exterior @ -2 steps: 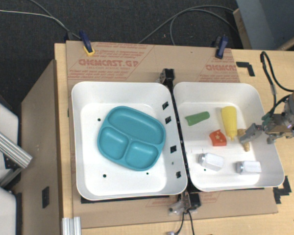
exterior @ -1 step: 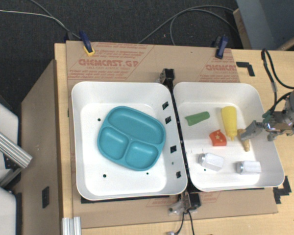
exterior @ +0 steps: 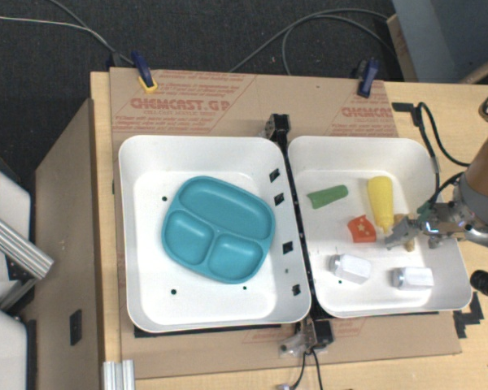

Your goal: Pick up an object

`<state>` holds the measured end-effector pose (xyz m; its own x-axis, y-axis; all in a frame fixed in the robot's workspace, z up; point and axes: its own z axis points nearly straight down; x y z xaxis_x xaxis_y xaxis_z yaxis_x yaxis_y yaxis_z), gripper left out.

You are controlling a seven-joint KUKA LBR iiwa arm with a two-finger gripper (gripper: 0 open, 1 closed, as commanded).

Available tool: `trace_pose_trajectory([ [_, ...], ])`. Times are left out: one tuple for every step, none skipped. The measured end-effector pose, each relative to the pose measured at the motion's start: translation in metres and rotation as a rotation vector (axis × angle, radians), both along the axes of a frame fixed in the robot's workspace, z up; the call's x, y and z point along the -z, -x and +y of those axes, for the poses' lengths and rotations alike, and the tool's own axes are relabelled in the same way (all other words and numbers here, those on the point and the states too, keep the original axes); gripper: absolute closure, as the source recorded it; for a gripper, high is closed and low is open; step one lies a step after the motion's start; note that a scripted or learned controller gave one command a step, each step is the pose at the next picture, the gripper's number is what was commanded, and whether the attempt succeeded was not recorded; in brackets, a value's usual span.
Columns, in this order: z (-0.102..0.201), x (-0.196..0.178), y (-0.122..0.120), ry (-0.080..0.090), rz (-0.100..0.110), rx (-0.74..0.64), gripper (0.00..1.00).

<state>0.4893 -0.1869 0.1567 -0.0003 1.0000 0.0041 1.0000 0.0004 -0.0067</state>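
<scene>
The right bin (exterior: pixel 423 157) holds a yellow banana-shaped object (exterior: pixel 381 201), a green flat piece (exterior: pixel 327 195), a small red-orange object (exterior: pixel 361 230) and two white objects, one (exterior: pixel 350 268) near the front left and one (exterior: pixel 413 278) near the front right. My gripper (exterior: pixel 402 240) reaches in from the right, just right of the red-orange object and below the yellow one's lower end. Its fingers look open, with nothing between them.
The left bin (exterior: pixel 138 169) holds a teal divided plate (exterior: pixel 218 229). A black divider with clips (exterior: pixel 286 218) runs between the bins. A black cable (exterior: pixel 429 132) loops near the right bin's far right corner. The arm's grey wrist (exterior: pixel 480 210) overhangs the right rim.
</scene>
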Motion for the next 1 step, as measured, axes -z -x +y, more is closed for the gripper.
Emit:
trace_pose_trajectory([
  [0.0053, 0.0532, -0.0085, 0.0, 0.0, 0.0, 0.0],
])
